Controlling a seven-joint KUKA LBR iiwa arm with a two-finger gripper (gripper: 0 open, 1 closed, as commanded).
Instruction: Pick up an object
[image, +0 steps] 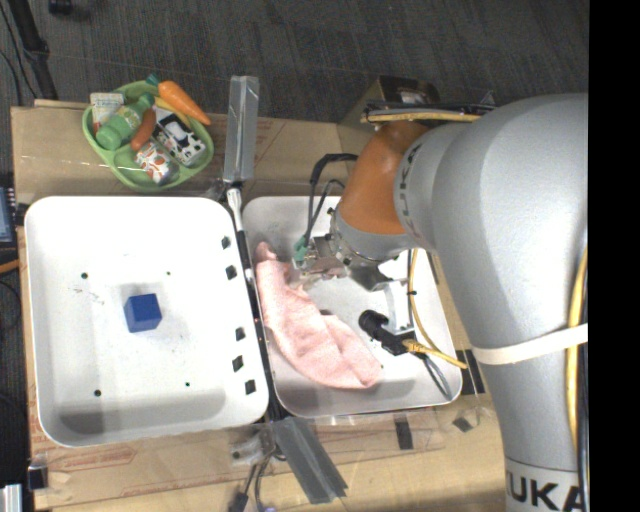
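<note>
The big grey arm (510, 250) filled the near side of the view, its orange band (375, 190) bent down over the right bin (425, 390). Below that band the claw (318, 262) hung low in the bin, at the upper end of a pink cloth (310, 335). Whether it stood wide or narrow, or had any of the cloth in it, could not be told from above, since the wrist hid much of it.

The pink cloth lay crumpled from just under the claw away toward the bin's front edge, close along the wall between the two bins. Well off to the claw's far side, in the left bin (60, 220), sat a small blue cube (143, 311) alone. Beyond both bins, on the desk (290, 135), a green bowl (100, 150) held toy food, a carrot (181, 98) among it.

The step in hand looked like the reach down onto the cloth. The next move would likely call for closing on a fold of it and lifting straight up, gently, as soft cloth may slip free.
</note>
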